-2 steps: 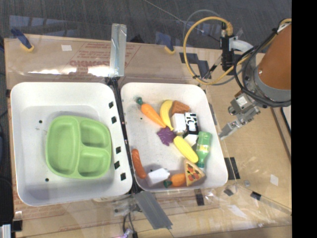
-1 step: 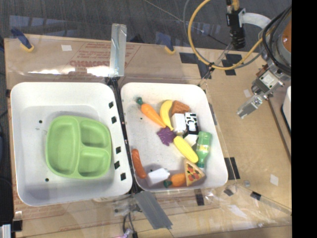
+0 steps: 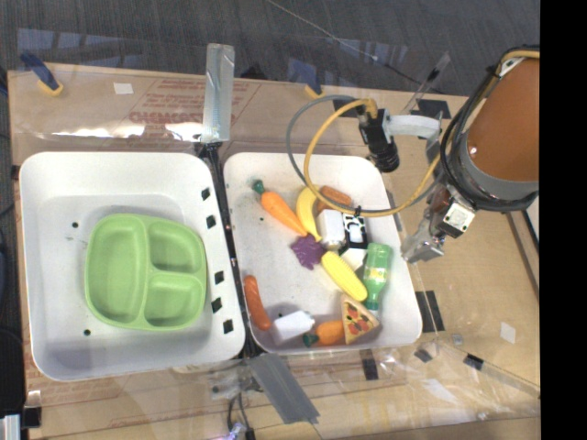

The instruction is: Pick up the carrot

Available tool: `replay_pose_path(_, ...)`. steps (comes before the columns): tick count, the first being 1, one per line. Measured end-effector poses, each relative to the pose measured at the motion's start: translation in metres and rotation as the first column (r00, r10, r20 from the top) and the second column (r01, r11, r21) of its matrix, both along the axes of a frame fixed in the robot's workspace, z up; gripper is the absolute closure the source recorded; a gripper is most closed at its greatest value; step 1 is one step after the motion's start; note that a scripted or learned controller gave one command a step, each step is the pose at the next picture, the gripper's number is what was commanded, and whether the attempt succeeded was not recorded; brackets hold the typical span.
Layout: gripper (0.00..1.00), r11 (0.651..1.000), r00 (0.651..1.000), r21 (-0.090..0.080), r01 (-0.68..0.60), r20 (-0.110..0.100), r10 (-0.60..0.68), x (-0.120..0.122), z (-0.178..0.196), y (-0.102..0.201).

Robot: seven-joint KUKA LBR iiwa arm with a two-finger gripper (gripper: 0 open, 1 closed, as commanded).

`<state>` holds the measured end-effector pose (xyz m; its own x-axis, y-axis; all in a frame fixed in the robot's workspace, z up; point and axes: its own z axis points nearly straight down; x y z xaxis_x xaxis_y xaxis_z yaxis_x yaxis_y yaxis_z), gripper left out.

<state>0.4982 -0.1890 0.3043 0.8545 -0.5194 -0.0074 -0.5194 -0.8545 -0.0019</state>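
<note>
**Carrot lying in right bin, arm off to the bin's right**

The carrot (image 3: pixel 274 205) is a small orange plastic toy, tapered, with a green leafy stub at its top end. It lies flat on the floor of the right shallow white bin (image 3: pixel 240 174), near the bin's far-left corner, tilted with the green end toward the far edge and the tip pointing toward the bin's middle. A yellow plastic banana (image 3: pixel 306 213) sits just beside its tip; a purple toy piece (image 3: pixel 307 251) is a bit nearer the front.

More toys in the same bin: a yellow corn-like piece (image 3: pixel 343 275), a green plastic bottle (image 3: pixel 376 272), a pizza-slice toy (image 3: pixel 359 320) at the near-right corner, a white block (image 3: pixel 294 324) at the near edge, and a red-orange sausage-shaped toy (image 3: pixel 254 301) along the left wall.

The left white bin (image 3: pixel 37 273) carries a light-green sectioned plastic plate (image 3: pixel 145 270).

The grey arm with orange band (image 3: pixel 507 122) stands over the bench past the right bin's right edge. The gripper (image 3: pixel 426 244) is blurred at the right rim, well apart from the carrot, across the bin from it. Nothing is seen held in it; whether it is clenched or released cannot be told.
</note>
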Motion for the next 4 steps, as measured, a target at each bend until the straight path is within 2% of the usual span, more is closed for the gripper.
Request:
replay_pose_path(1,1.0,0.939,0.939,-0.005,0.343,-0.003,-0.343,-0.014,-0.049,-0.021)
replay_pose_path(2,1.0,0.854,0.854,-0.005,0.52,-0.001,-0.52,0.034,-0.079,0.002)
replay_pose_path(3,1.0,0.509,0.509,-0.009,0.861,-0.001,-0.861,0.02,-0.132,0.01)
replay_pose_path(4,1.0,0.479,0.479,-0.002,0.878,0.01,-0.878,0.022,-0.018,-0.022)
